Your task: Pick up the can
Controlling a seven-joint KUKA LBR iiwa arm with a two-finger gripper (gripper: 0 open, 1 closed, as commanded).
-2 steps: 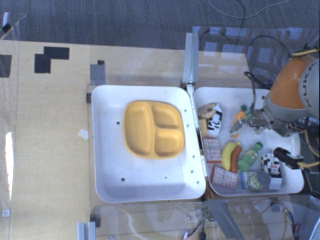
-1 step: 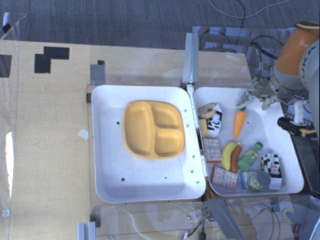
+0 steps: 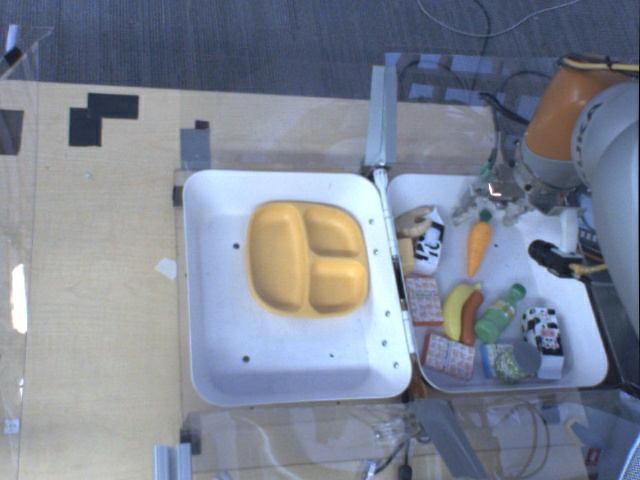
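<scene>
The can [image 3: 516,362] lies on its side at the front of the right bin [image 3: 590,368], with a greenish label and a grey end facing right. It rests between a patterned box [image 3: 450,356] and a cow-patterned cube [image 3: 541,330]. My gripper [image 3: 489,208] hangs over the far part of the same bin, just above the green top of a carrot [image 3: 478,250]. Its fingers are spread open with nothing gripped. The can is well in front of the gripper, apart from it.
The right bin also holds a green bottle [image 3: 498,314], a banana [image 3: 456,308], a sausage [image 3: 471,318], a black-and-white carton [image 3: 428,243] and a patterned card [image 3: 423,300]. A yellow divided tray [image 3: 305,258] sits in the left bin [image 3: 215,348].
</scene>
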